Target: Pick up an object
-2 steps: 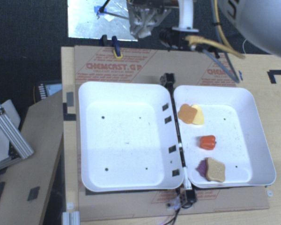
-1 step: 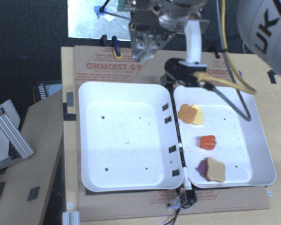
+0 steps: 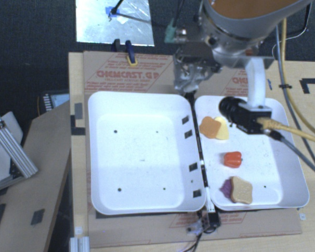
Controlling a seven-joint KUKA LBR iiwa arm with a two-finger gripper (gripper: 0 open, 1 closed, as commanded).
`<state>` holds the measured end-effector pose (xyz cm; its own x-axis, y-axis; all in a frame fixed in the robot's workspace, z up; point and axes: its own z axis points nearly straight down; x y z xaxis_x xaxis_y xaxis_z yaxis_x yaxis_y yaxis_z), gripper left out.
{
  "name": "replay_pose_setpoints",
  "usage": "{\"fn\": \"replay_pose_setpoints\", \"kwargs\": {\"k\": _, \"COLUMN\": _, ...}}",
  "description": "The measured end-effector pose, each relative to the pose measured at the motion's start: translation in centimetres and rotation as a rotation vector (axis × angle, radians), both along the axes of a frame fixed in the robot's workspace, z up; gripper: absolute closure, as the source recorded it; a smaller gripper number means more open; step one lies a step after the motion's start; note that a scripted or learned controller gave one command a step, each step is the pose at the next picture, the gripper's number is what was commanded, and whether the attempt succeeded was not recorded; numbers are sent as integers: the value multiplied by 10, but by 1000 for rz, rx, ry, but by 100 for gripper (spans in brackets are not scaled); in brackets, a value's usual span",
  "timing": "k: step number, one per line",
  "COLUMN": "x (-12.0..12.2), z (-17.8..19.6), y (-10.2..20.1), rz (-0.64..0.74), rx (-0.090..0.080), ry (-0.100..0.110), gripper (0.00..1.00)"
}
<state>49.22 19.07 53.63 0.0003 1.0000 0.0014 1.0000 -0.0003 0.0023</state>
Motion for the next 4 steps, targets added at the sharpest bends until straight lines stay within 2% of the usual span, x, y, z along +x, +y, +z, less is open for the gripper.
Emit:
{"fn": "replay_pose_setpoints", "kwargs": {"k": 1, "x": 24, "z": -2, "y": 46, "rz": 7, "rx": 0, "ry": 0, "gripper": 100}}
{"fn": "replay_pose_setpoints", "kwargs": {"k": 2, "x": 98, "z": -18, "y": 43, "rz": -1, "rx": -2, "ry": 0, "gripper": 100}}
{"fn": "replay_pose_setpoints", "kwargs": {"k": 3, "x": 30, "z": 1, "y": 23, "rz": 5, "rx": 1, "ry": 0, "gripper": 100}}
{"fn": "replay_pose_setpoints", "kwargs": {"k": 4, "x": 20, "z": -1, "y": 45, "rz": 6, "rx": 0, "ry": 2, "gripper": 100}}
